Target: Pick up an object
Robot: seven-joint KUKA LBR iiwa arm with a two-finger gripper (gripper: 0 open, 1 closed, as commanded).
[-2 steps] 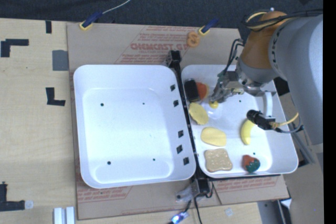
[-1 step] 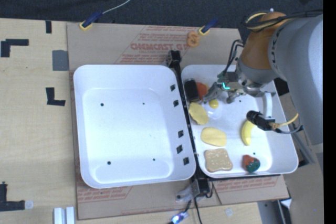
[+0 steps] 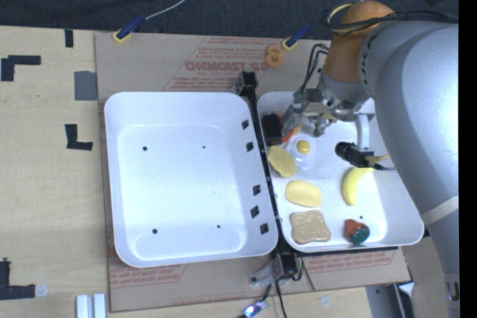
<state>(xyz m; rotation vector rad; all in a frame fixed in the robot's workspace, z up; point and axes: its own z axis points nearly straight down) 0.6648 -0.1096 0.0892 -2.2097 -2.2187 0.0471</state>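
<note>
Gripper (image 3: 302,132) low over the fried egg (image 3: 301,148), finger state unreadable; banana (image 3: 355,185) lies top-to-bottom.

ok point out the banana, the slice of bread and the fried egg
banana (image 3: 355,185), camera view, middle of its curved yellow body
slice of bread (image 3: 309,227), camera view, centre of its tan face
fried egg (image 3: 302,147), camera view, on the yellow yolk

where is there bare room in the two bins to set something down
The left bin has its whole white floor free, from rim to rim. The right bin is crowded: banana, pale yellow oval, bread slice and a red-green piece leave only narrow strips between them, and the claw works its top end.
</note>
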